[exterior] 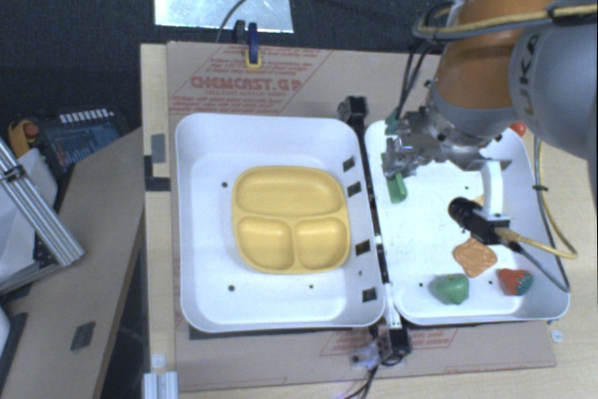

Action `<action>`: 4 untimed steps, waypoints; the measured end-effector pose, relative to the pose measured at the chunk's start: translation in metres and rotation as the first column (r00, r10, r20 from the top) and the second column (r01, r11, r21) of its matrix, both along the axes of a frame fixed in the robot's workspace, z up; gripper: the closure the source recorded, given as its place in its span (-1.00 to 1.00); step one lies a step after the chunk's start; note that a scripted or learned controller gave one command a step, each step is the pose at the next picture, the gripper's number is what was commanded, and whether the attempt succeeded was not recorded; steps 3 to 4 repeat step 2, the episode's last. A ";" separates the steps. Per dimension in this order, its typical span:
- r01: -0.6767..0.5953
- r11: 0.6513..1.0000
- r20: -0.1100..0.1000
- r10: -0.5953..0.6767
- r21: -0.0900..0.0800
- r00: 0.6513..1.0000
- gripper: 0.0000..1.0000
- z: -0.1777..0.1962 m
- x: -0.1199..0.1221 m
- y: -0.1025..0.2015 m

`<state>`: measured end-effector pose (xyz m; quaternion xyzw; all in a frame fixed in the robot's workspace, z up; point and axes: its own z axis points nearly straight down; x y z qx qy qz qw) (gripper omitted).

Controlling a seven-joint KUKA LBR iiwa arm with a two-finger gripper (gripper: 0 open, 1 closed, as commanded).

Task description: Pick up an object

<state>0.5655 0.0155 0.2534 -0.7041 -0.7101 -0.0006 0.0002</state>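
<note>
The left bin (201, 201) carries a yellow divided plate (288, 218) at its middle, lying flat and well apart from the pickable clutter. In the right bin (420, 238), the gripper (397, 165) is down by the left wall, right over a small green piece (397, 191), probably the chosen target. I cannot tell whether it has a grip on the piece. A green lump (450, 288), an orange flat piece (475, 257) and a red piece (513, 279) lie loose toward the near right corner.

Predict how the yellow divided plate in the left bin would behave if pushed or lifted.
The yellow divided plate looks like rigid moulded plastic: probably stiff and light. Lying flat in the left bin, it would likely slide rather than tip. Its smooth rim may slip when pinched.
</note>
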 end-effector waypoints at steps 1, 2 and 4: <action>-0.001 1.000 0.002 0.001 0.000 1.000 1.00 -0.018 0.025 0.047; 0.000 1.000 0.002 0.000 0.000 1.000 1.00 -0.030 0.049 0.095; 0.000 1.000 0.002 0.000 0.000 1.000 1.00 -0.030 0.049 0.095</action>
